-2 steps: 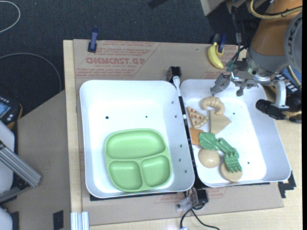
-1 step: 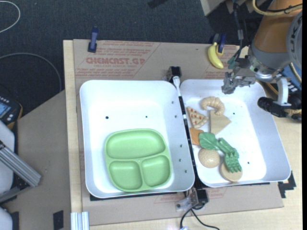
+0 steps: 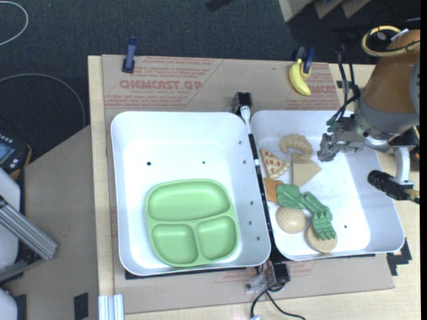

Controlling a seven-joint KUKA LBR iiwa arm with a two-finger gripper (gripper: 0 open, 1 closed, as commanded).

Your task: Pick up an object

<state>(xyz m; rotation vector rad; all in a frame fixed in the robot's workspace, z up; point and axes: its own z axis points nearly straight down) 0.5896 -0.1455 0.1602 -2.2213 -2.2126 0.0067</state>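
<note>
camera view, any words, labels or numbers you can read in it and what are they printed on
"CHEMCAST G P": large red print, on the brown board under the two white bins, behind the left bin.
Smaller red lines above and below that word: too small to read.
Red print on the board beside the yellow banana: blurred, not readable.
Nothing readable on the green divided tray.
</note>
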